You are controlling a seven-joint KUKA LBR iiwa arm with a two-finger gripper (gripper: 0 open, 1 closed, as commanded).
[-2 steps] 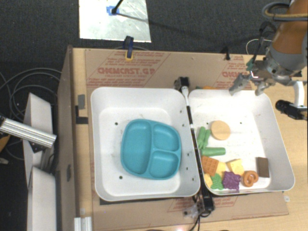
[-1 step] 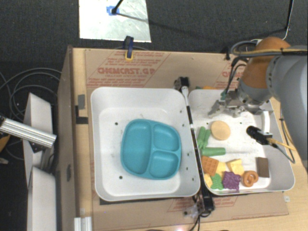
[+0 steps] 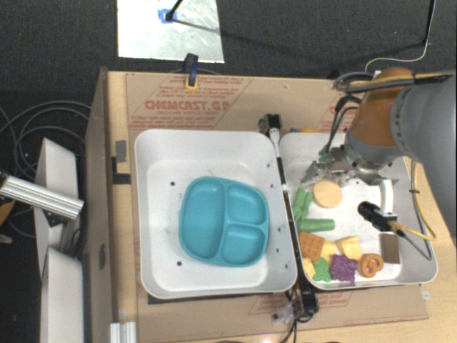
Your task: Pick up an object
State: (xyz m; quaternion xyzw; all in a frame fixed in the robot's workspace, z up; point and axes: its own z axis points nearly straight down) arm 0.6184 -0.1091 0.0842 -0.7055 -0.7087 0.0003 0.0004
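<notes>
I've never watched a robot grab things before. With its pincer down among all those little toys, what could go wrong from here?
Two likely slips:
1. The pincer sits just above the round tan disc, which looks flat and may be hard to grip.
2. The green pieces lie right beside the disc, and the waffle and purple toy crowd the right bin, so neighbours could get nudged or grabbed instead.

A cardboard-covered bench (image 3: 214,98) carries two white bins — left bin (image 3: 153,191); right bin (image 3: 421,259) — side by side.
</notes>
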